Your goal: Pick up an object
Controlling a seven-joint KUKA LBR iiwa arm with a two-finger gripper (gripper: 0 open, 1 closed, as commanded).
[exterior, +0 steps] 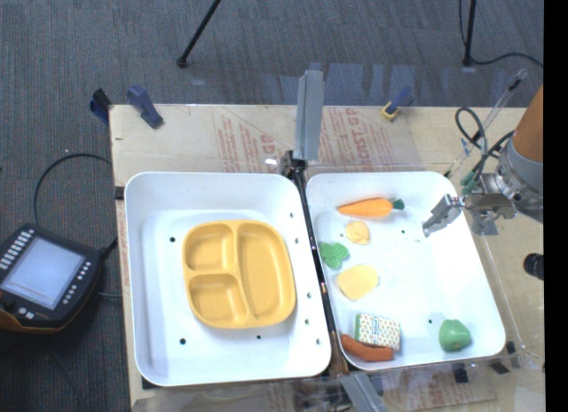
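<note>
The gripper is hovering, holding nothing, over the right bin's upper edge, its jaw state unreadable, and should be centring over the nearby toy carrot before descending.

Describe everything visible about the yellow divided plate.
The yellow divided plate is a rounded-rectangle tray, plastic-looking, with three compartments: two smaller ones on its left side and one long one on its right. It lies flat, slightly rotated, near the middle of the left bin, resting on the bin floor. Nothing lies in its compartments.
</note>
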